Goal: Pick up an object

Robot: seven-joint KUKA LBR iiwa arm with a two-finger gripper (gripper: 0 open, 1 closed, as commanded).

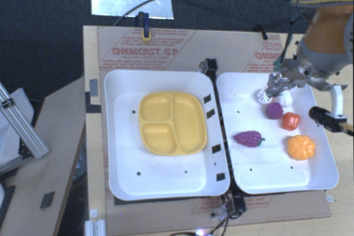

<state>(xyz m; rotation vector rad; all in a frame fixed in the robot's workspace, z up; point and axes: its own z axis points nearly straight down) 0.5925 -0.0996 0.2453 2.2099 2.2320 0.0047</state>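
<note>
In the right bin (276, 174) lie several toy foods: a purple bunch of grapes (248, 139), a small purple round fruit (274, 111), a red pepper (291, 121), an orange pumpkin (300, 147) and a white piece (264, 98) partly hidden under the gripper. My gripper (275, 87) hangs low over the bin's far side, right above the white piece and just beyond the purple round fruit. Its fingertips blend with the white object beneath them.
The left bin (124, 174) holds a yellow divided plate (171, 122) in its middle. A black hinge strip (217, 119) runs between the bins. A black part on the arm (326, 117) juts over the right bin's right edge. Cables cross the bench's far side.
</note>
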